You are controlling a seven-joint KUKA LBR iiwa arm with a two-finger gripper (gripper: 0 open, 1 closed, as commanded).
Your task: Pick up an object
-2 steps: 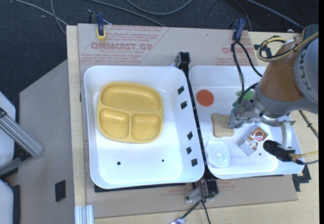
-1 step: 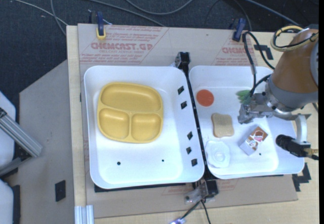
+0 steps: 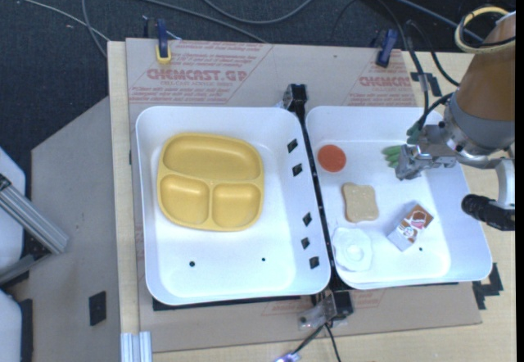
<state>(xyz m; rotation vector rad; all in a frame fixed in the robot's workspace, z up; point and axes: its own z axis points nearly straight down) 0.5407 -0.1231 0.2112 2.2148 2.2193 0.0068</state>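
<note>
Nearest the camera, at the front edge of the right-hand white bin [image 3: 471, 266], lies a round white plastic lid [image 3: 353, 251], flat on the floor. Just beside it, toward the right, sits a small white carton with a red and brown label [image 3: 409, 227], tilted on its side. Behind the lid rests a tan slice of toy bread [image 3: 359, 202], flat, apart from both. Farther back is a flat orange-red disc [image 3: 332, 157], near the divider between the bins.

My claw [image 3: 411, 162] hangs over the rear right part of this bin, below my grey wrist and orange band [image 3: 491, 78]. A small green item [image 3: 395, 154] shows at the claw's left side, partly hidden by it; whether it lies between my fingers or merely beside them I cannot tell, nor can I tell whether my fingers stand apart or together.

The left-hand white bin [image 3: 151, 188] holds a yellow plastic tray with three compartments [image 3: 211, 181], upright, in its rear half. Both bins rest on a brown cardboard sheet [image 3: 205, 74], fastened at the back by two blue clamps [image 3: 163, 38].
</note>
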